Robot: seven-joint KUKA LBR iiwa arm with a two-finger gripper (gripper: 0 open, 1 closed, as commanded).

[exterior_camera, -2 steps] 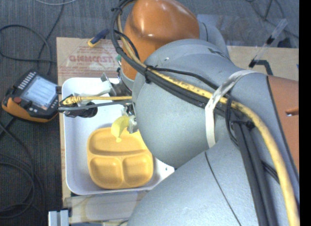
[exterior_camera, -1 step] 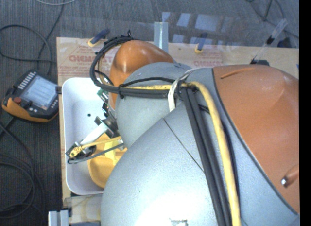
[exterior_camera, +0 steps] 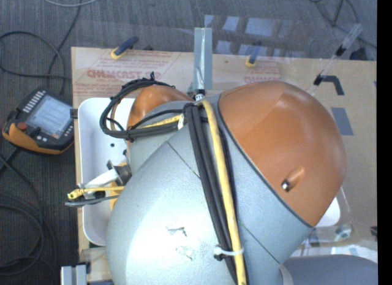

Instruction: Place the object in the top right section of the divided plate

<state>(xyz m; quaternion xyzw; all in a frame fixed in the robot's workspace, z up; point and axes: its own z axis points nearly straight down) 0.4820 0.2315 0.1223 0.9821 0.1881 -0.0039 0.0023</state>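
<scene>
gripper: hidden under arm body, can't tell state | arm (exterior_camera: 202,216): grey w/ orange dome, black + yellow cables along it, fills ctr over bins | left white bin (exterior_camera: 92,130): rim seen at left | task obj & divided plate: can't tell where, covered | teach pendant (exterior_camera: 40,124): on floor, left of tabletop (exterior_camera: 98,69)

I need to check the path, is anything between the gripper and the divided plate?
Cannot tell. The arm covers most of both bins, so what lies beneath it is hidden. A strip of the left bin is visible at its left edge.
</scene>
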